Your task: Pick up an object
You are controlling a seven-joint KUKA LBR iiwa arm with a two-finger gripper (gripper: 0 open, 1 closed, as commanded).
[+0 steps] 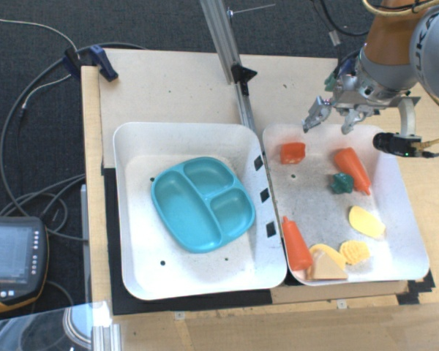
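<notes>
The tool [329, 121] is seen spread wide and empty, raised above the far rim of the right bin [406, 218]. Just below it, inside that bin, a small red block [293, 153] is placed. A descent too near the rim could be deflected, and the block missed.

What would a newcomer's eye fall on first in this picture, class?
Likely the big turquoise three-compartment plastic plate, lying alone in the left white bin. Next, the scatter of orange and yellow toy foods in the right white bin, such as the orange plastic carrot. The grey-and-orange arm's end effector hangs open above that bin's far edge.
</notes>
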